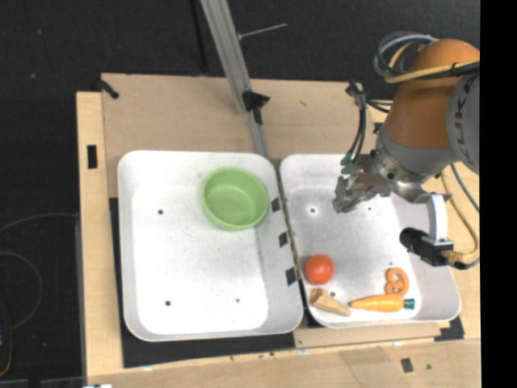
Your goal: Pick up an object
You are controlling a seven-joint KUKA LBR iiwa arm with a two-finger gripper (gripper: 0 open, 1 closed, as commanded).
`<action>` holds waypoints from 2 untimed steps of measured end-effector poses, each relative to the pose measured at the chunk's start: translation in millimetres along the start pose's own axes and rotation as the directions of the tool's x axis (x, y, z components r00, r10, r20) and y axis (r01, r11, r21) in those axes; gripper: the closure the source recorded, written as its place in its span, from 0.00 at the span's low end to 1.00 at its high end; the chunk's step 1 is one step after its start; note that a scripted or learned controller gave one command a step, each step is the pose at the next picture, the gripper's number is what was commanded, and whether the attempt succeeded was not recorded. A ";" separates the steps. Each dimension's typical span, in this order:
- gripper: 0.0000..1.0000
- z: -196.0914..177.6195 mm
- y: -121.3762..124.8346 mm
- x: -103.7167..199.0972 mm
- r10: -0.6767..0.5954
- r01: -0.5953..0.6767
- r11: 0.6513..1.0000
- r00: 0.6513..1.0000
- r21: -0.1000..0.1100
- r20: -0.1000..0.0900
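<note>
And here we are above the table (186,111), two shallow white bins side by side on it. The left bin (145,297) carries one thing, a green bowl (235,199), sitting upright toward the bin's far right corner, close to the wall it shares with its neighbour.

Over to the right bin (355,241), where the pickable bits are gathered along the near edge. A red tomato-like ball (320,268) sits near the left wall, a little back from the near edge. Just in front of it, by the near left corner, lies a tan wedge (329,301), possibly a piece of bread. To its right an orange carrot (376,302) lies lengthwise along the near edge, its tip almost touching the wedge, with a small teal piece (409,303) at its thick end. Just behind the carrot's thick end is a small orange ring-shaped thing (396,280), too small to name with confidence.

The arm (424,103) comes in over the far right corner of that bin, orange band up top, grey wrist below. The gripper (350,196) hangs over the far half of the right bin, well apart from the tomato, the carrot and the rest of the cluster. The jaws point down at bare white floor, and nothing shows between them; how far they are parted, I cannot tell from this angle, dark metal against dark metal.
</note>
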State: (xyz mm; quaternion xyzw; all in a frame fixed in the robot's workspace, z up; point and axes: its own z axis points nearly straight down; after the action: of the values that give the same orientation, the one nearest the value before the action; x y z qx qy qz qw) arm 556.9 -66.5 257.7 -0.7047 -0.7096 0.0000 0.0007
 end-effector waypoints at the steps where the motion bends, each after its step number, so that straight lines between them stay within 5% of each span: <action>1: 1.00 14.8 19.6 50.0 0.001 -0.001 1.000 1.000 -0.003 0.001; 2: 1.00 5.5 45.9 99.3 -0.001 0.001 1.000 1.000 -0.004 0.000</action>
State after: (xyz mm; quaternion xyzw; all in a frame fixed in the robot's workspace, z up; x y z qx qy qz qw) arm 602.2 33.1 252.3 -0.7043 -0.7099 -0.0016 -0.0006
